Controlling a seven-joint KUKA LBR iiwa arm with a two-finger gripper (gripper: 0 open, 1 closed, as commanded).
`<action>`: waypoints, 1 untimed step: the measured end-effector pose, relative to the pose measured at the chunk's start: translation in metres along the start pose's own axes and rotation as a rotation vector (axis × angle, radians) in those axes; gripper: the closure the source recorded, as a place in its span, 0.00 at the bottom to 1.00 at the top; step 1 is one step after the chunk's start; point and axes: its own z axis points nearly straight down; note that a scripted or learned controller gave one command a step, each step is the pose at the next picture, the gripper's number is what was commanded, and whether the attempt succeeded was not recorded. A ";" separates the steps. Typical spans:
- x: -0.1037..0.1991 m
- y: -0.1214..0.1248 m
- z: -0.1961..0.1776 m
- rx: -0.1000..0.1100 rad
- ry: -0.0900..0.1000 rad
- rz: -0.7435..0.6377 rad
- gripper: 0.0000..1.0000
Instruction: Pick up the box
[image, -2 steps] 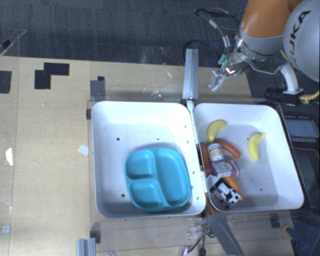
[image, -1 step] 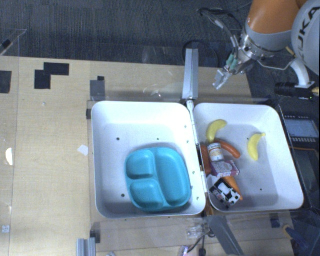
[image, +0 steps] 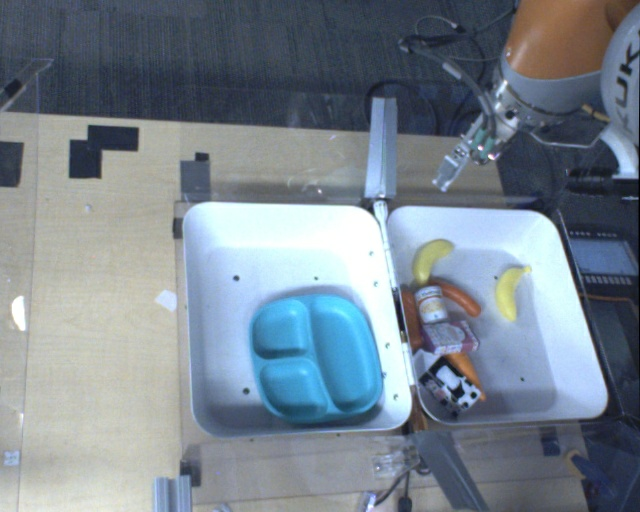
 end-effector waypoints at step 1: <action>0.035 0.010 0.026 -0.001 0.001 -0.267 1.00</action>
